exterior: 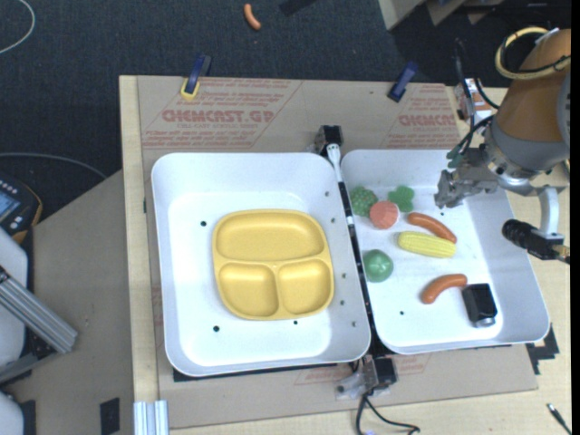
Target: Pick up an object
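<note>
Bench surround: a blue-and-yellow clamp (193, 77) gripped the far edge of the brown board (272, 107), which carried red printed lettering; a small orange piece (252, 16) lay on the dark floor beyond it.
Left bin (181, 198): shallow, white, smooth, with rounded corners, and it bore a yellow tray (272, 263).
Yellow tray: glossy plastic, rounded, split into one long compartment at the far side and two smaller ones at the near side.
Right bin (517, 288): white, touching the left bin along their shared edge, and holding all the small toy foods.
Green pieces: one knobbly green piece (363, 199) lay near the divider, a second (401, 198) just beside it to the right, and a rounder green ball (377, 265) sat nearer the camera.
Red ball (384, 214): smooth and round, between the two far green pieces and touching or almost touching them.
Corn cob (427, 244): yellow, ridged, lying on its side mid-bin.
Sausages: one orange sausage (431, 226) lay just behind the corn; another (442, 287) lay well nearer the camera.
Black block (479, 303): dark, boxy, just right of the near sausage.
Gripper (450, 191): it hung over the far part of the right bin, just beyond the far sausage; whether its fingers were apart or closed could not be told, and nothing was seen in them.
Arm (535, 107): grey with an orange band, reaching in from the right, with cables along it.
</note>
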You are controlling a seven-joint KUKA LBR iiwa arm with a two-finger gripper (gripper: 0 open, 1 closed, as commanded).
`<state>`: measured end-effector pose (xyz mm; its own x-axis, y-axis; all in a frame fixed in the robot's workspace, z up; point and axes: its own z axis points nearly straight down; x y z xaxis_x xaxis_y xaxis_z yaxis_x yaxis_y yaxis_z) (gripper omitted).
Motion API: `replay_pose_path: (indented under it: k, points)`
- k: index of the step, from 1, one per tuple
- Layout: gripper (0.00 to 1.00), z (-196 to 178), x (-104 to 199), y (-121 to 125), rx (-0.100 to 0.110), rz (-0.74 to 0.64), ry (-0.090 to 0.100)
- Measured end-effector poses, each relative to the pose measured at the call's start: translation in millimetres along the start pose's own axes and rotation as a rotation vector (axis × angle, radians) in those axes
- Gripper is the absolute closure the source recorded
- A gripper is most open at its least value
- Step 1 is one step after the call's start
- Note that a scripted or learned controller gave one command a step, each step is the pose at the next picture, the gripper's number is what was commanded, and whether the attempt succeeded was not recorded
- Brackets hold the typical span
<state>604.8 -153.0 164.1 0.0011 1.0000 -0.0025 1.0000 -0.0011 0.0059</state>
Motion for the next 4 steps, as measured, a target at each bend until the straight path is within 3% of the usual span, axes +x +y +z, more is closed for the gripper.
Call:
replay_pose_path:
  k: [1,2,4]
  points:
    - [1.00,-45,-6,4,-0.002,-0.001,0.000]
    - [1.00,-62,-6,5,0.001,-0.002,0.001]
    - [1.00,-59,56,-84,0.012,-0.003,0.005]
